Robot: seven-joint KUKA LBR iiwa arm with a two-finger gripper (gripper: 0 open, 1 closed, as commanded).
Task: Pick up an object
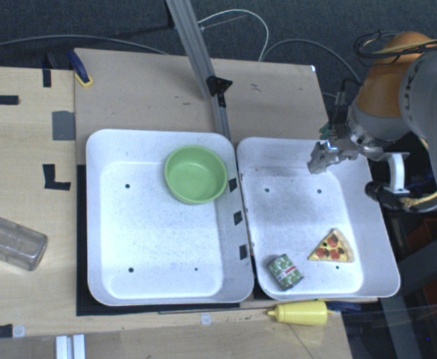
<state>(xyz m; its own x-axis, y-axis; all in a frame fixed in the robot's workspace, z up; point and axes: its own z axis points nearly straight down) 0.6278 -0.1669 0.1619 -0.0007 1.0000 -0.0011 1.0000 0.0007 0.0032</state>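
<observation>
A green bowl sits at the back right of the left bin. In the right bin a pizza slice toy lies near the front right, and a small green can lies at the front. My gripper hangs over the right bin's back right corner, well away from the pizza slice and the can. Nothing shows between its fingers.
A yellow bottle lies on the bench just in front of the right bin. A clear plastic container lies at the far left. A grey pole slants down to the gap between the bins. Cables trail behind the bench.
</observation>
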